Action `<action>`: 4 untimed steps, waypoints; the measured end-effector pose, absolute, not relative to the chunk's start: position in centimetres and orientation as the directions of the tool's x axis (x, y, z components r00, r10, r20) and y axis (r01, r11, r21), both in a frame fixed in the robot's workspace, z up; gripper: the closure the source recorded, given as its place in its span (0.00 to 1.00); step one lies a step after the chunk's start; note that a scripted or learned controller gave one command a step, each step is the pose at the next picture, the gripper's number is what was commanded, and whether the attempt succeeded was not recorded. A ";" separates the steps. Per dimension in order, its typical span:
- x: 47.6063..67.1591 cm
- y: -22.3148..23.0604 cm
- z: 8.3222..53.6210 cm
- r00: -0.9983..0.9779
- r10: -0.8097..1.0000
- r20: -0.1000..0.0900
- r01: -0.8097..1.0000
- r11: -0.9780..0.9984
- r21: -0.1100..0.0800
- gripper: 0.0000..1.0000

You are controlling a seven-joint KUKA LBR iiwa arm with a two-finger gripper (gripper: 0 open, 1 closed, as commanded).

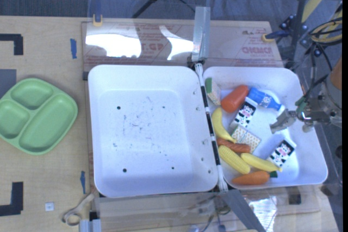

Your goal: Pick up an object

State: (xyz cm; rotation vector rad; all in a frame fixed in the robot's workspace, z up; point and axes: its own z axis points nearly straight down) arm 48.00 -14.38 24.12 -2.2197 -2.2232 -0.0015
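**Gripper over right bin, nothing held**

Camera view: gripper [293, 120] w/ fingers spread, over bare floor of right bin [311, 168]. Nearest: cow-print carton [282, 152] just below, blue bottle [265, 99] up-left; bananas [219, 123] by divider. Clear panel behind bins: reddish mirrored print, not readable.

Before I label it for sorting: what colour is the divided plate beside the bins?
Light green, seen in the camera view.
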 end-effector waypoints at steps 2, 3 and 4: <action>52.0 -10.0 9.4 -0.250 0.968 -0.006 0.968 0.250 0.019 0.00; 48.2 -9.6 8.8 -0.394 0.919 -0.002 0.919 0.394 0.007 0.00; 48.3 -9.7 9.7 -0.392 0.920 -0.004 0.920 0.392 0.011 1.00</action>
